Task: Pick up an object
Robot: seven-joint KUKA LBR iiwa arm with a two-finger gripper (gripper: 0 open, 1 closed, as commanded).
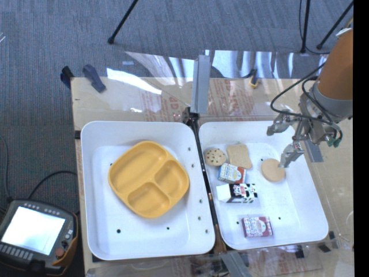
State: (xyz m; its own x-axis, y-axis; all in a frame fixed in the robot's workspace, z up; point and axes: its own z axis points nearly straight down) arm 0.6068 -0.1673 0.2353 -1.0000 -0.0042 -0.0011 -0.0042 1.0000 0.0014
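Observation:
The right bin [311,212] holds several small items. There is a chocolate-chip cookie [214,156], a tan toast slice [238,154], a round tan disc [273,170], a small red-and-white carton [232,173], a cow-patterned milk carton [237,193] and a red box [257,226]. My gripper [283,141] hangs over the bin's upper right part, just above and right of the round disc. It is open, and nothing sits between its fingers. One fingertip [289,156] is close to the disc's upper edge.
A yellow divided plate [149,178] lies in the left bin [92,212]. A metal post [200,85] stands behind the wall between the bins. Cables loop around the wrist [323,105]. A teach pendant [36,231] lies at the lower left, off the bench.

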